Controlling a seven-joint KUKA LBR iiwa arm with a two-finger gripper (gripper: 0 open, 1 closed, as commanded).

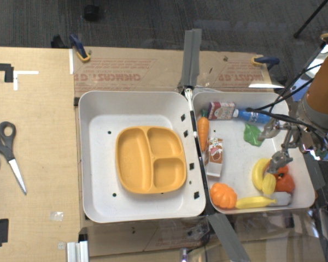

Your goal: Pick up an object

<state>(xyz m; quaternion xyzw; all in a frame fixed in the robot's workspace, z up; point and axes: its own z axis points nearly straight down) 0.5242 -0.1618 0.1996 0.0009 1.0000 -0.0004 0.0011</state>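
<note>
One banana stands lengthwise up the bin beside the gripper, grasp unclear.

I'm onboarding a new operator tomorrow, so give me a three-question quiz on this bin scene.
1. True or false: the yellow divided plate lies in the right bin.
2. Which item lies along the divider side of the right bin, near the top? A) carrot B) scissors C) orange fruit
3. Fill in: the gripper hovers over the ____ bin.

Key: 1 false, it lies in the left bin; 2 A; 3 right.
</note>
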